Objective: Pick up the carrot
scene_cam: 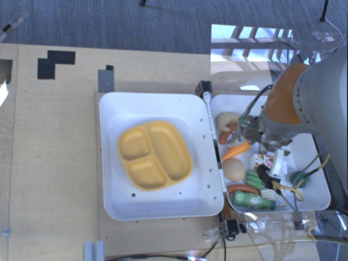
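The carrot (235, 150) lies unlifted in the right bin (321, 194) among other toy food, the gripper (255, 136) just above it; I cannot tell its grip state.

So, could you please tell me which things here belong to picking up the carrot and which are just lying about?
Belongs to the job:
carrot
gripper
right bin

Just lying about:
yellow divided plate
left bin
green bottle
beige ball

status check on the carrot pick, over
Gripper low in right bin, finger state unclear. Carrot lying loose beside it. Potato and sausage crowd close.
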`<state>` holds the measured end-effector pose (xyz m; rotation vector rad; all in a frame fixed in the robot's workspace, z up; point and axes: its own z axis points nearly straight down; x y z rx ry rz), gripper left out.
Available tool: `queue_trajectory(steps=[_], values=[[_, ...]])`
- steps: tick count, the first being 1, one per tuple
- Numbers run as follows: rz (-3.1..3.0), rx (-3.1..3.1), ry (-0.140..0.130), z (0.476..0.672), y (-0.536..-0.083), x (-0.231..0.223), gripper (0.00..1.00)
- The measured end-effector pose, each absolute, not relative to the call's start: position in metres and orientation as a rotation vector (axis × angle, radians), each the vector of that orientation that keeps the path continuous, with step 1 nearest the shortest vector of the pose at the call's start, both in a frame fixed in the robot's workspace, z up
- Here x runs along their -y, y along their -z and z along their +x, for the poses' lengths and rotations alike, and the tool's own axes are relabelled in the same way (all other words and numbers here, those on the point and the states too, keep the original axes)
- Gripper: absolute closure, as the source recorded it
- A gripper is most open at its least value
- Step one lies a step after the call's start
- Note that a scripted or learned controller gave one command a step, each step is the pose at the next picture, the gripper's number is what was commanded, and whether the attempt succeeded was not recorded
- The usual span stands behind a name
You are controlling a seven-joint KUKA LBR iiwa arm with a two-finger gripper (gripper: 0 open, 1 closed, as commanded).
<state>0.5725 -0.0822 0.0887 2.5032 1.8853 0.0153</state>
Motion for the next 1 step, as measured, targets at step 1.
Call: queue_trajectory(steps=[1], values=[[2.497, -1.888, -0.028, 0.5758, -0.1011, 0.0800, 1.00]])
